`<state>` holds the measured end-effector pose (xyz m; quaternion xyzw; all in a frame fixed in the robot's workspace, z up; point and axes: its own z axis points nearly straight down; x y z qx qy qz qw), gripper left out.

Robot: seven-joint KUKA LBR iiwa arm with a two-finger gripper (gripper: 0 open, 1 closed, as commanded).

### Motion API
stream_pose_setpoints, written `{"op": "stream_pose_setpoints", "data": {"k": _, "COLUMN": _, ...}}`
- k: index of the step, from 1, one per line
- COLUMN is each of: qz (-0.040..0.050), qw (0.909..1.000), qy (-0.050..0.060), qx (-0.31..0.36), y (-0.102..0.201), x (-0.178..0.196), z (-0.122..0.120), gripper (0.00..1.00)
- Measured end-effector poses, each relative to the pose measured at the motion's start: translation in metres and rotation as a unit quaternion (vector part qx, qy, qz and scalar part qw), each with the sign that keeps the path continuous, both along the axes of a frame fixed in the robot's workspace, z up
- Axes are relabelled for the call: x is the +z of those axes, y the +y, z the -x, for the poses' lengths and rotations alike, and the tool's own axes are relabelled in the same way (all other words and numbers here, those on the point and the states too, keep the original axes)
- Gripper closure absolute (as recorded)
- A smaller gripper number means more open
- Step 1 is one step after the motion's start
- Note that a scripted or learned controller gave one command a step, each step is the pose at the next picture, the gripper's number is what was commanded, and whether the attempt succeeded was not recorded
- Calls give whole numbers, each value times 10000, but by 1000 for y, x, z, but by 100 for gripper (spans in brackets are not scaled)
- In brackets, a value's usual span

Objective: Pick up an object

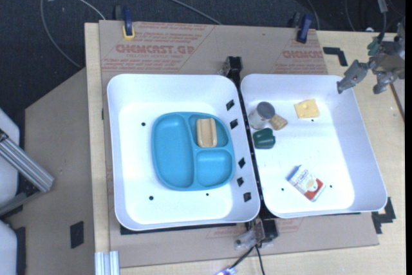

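Tool (365, 74) with fingers spread wide, holding nothing, above the right bin's (360, 138) far corner.

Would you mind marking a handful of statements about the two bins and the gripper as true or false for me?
1. The blue divided plate lies in the left bin. True.
2. The tan block sits in one of the plate's compartments. True.
3. The yellow piece lies in the left bin. False: it lies in the right bin, near the far side.
4. The gripper is down among the things in the right bin. False: it is at that bin's far right corner, holding nothing visible.
5. The dark green object lies beside the grey can. True.
6. The red and white packet rests on the blue plate. False: it lies on the right bin's floor.
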<state>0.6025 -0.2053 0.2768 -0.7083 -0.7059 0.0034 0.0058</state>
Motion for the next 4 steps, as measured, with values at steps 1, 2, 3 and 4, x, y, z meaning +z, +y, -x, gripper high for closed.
{"op": "stream_pose_setpoints", "data": {"k": 1, "qz": 16, "qw": 10000, "qy": -65, "qx": 18, "y": 1, "x": 8, "z": -2, "gripper": 0}}
{"op": "stream_pose_setpoints", "data": {"k": 2, "qz": 8, "qw": 10000, "qy": -40, "qx": 26, "y": 6, "x": -38, "z": -9, "gripper": 0}}
{"op": "stream_pose_setpoints", "data": {"k": 3, "qz": 5, "qw": 10000, "qy": -36, "qx": 15, "y": 5, "x": -100, "z": -4, "gripper": 0}}
{"op": "stream_pose_setpoints", "data": {"k": 4, "qz": 6, "qw": 10000, "qy": -40, "qx": 18, "y": 7, "x": -143, "z": -1, "gripper": 0}}
